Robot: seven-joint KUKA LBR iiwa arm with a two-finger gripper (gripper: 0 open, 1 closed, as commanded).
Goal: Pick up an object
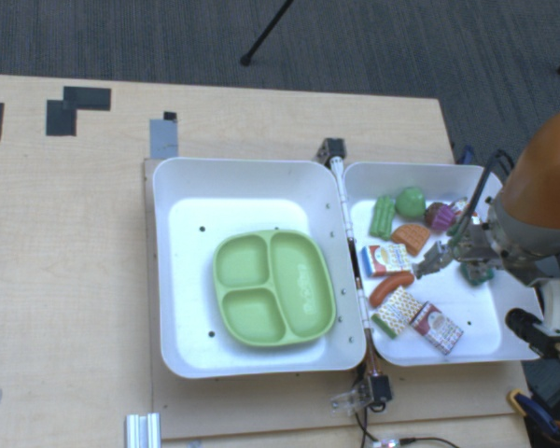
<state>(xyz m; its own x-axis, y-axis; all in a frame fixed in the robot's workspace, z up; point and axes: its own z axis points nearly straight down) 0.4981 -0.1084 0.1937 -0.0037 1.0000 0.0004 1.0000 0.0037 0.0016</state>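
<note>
The right bin (504,339) holds several toy foods. Among them are a green pod (383,216), a green ball (412,201), a purple piece (441,216) and an orange piece (411,237). A red, white and blue carton (385,259), a red sausage (390,289), a yellow-green packet (397,313) and a red-white packet (437,328) lie nearer the front. My gripper (436,258) hangs low over the middle of this bin, just right of the orange piece and the carton. A teal item (478,272) lies partly hidden under the wrist.
The left bin (182,250) carries a green three-compartment plate (273,287). The arm's orange band (551,175) covers the right bin's far right side. A metal divider rail (347,241) runs between the bins. Cables lie at the bench's front edge (373,399).
</note>
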